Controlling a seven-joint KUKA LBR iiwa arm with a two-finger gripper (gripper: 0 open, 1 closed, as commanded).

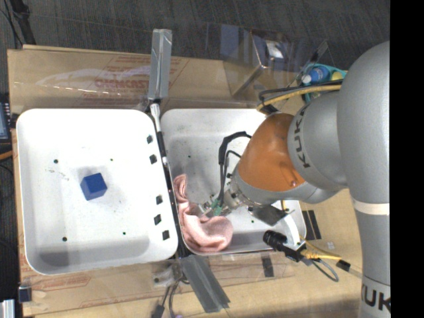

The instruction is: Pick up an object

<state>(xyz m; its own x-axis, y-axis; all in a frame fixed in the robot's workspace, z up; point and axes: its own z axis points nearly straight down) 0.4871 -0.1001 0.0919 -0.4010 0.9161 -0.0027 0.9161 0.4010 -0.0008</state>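
The gripper [215, 208] sits low over the pink cloth [202, 227], bunched in the right bin's [199, 128] near-left corner. 1 blue cube [94, 185] lies mid-floor in the left bin [40, 131].

Dark grey carpet [132, 12] covers the floor along the top, with a black stand leg [16, 8] at the upper left. The worktop [73, 78] is brown cardboard with faint red print, under even light. A grey metal bar [159, 65] rises from it.
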